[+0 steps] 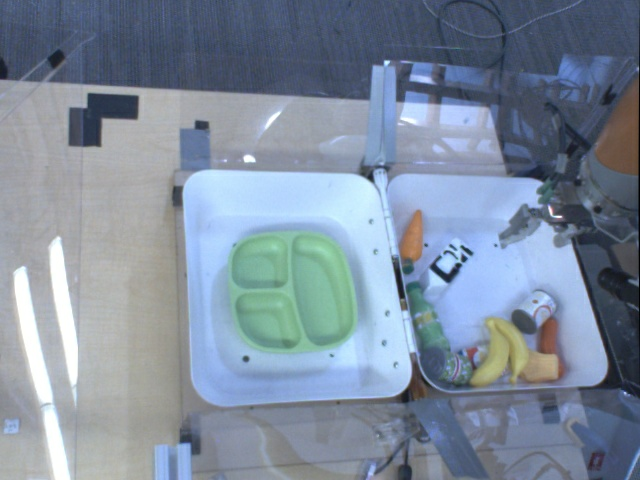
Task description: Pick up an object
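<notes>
the tool [545, 218] hangs over the upper right part of the right bin [480, 193], its two fingers spread apart with nothing between them, above bare white floor. the things it could pick lie elsewhere in that bin: a carrot [412, 235] against the left wall, a black-and-white block [451, 261] near the middle, a green bottle [429, 323] along the left wall lower down, and a tight cluster in the lower corner of bananas [503, 349], a small can [534, 311] and an orange piece [541, 368] beside a red one [549, 335]. the likely failure is closing on air here, or going into the cluster, where touching neighbours could jam a finger or be nudged away. the carrot and bottle hug the wall, leaving little finger room on that side. the block stands apart, with open floor around it. the left bin [200, 298] holds a green divided plate [293, 291].
</notes>
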Controlling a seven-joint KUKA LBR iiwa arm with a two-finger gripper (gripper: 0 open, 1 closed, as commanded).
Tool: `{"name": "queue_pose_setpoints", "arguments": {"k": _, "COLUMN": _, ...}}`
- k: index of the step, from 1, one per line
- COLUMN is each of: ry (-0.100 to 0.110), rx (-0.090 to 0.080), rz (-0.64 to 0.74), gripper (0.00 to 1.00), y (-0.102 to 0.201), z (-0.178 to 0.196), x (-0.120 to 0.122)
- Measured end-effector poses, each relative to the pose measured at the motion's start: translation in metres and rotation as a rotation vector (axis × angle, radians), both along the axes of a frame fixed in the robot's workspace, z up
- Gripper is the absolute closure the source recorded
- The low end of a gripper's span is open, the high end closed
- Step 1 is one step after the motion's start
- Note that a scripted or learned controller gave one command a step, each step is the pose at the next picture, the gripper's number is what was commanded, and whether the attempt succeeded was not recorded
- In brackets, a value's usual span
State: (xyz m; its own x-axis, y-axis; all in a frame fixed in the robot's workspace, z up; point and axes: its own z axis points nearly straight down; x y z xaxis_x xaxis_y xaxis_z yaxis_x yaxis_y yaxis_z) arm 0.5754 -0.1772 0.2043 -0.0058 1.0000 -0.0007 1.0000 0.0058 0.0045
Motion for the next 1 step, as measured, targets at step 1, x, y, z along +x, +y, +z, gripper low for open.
{"name": "queue_pose_setpoints", "arguments": {"k": 1, "ry": 0.001, "rx": 0.0, "rz": 0.033, "gripper": 0.0, "y": -0.0283, "z": -0.087, "x": -0.0383}}
